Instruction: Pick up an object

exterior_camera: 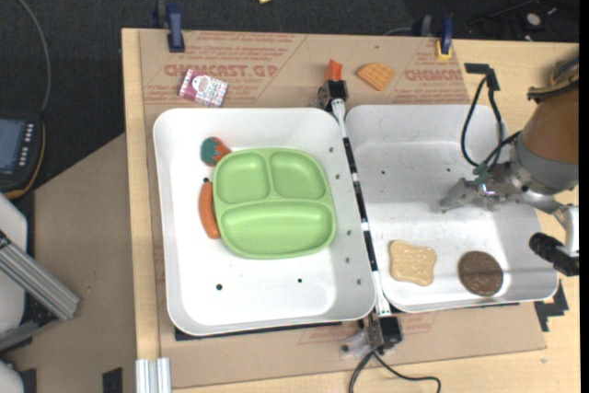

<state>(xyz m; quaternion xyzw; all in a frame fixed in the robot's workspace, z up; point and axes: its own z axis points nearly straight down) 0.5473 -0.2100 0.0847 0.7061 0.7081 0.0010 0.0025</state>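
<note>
- Dark carpet surrounds a cardboard-topped bench (pixel 276 354) that carries two shallow white bins side by side.
- Left bin (pixel 184 271) holds a green divided plate (pixel 273 202), the largest item, with an orange carrot-like toy (pixel 209 209) touching its left edge and a small teal and red toy (pixel 214 149) just above that.
- Right bin (pixel 405 143) is mostly bare floor; along its near edge lie a tan toast-shaped piece (pixel 412 262) and, near it, a round brown cookie-like disc (pixel 480 272), the likeliest things to pick.
- Grey arm (pixel 550 147) reaches in from the right; its gripper (pixel 460 195) sits low over the middle of the right bin, fingers spread apart with nothing between them.
- Risk, as I judge it: both pieces are flat and close to the bin's near wall, so the fingers may slide over them or strike the rim.
- On the bench behind the bins lie a waffle-like cracker (pixel 375 75) and a small pink packet (pixel 203 86), well apart from the gripper.
</note>
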